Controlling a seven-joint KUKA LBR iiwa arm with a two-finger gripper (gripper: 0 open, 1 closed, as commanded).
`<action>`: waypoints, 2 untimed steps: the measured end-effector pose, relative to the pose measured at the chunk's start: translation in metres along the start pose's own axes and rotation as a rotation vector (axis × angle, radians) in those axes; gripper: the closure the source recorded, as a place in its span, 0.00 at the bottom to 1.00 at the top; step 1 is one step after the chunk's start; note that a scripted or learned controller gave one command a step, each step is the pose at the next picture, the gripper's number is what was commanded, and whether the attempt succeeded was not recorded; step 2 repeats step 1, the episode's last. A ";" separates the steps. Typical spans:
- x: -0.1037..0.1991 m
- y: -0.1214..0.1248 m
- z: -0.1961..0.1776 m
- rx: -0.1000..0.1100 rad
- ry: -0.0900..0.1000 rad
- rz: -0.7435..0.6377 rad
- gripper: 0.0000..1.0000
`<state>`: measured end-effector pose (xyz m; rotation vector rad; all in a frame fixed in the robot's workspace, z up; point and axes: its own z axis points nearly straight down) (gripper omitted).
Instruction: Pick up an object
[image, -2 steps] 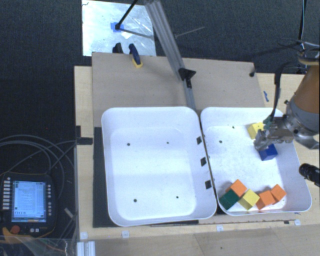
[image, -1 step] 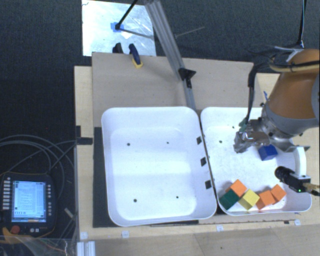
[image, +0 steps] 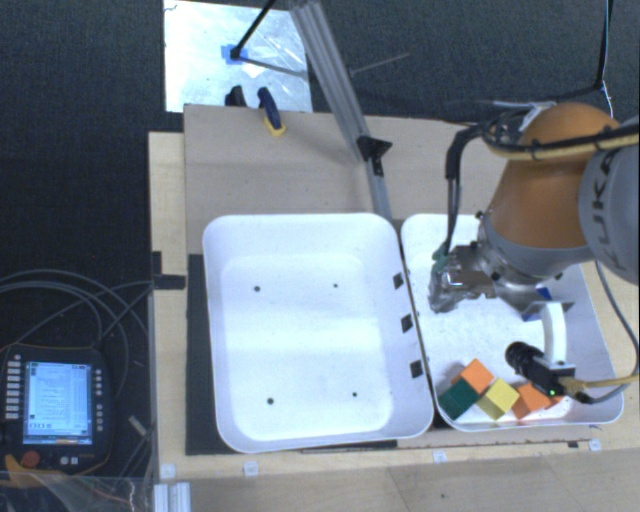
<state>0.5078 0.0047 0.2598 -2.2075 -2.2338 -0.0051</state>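
Camera view showed "UK" lettering on the arm (image: 607, 190); two bins (image: 215, 300); four blocks (image: 478, 376) at five o'clock; gripper (image: 447, 285) state unclear.

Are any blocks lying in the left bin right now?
No: the blocks, among them an orange block, a green block and a yellow block, sit clustered in the right bin.

The arm (image: 600, 190) has a grey shell with a wide, rounded orange band (image: 545, 185) above the wrist. Part of a dark letter marking shows on the grey. 1 black cable (image: 455, 190) loops beside it. The wrist end is grey metal, perhaps with small fittings.
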 end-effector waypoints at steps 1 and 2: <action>0.060 -0.003 -0.004 0.000 0.000 0.000 1.00; 0.060 -0.003 -0.004 0.000 0.000 0.000 1.00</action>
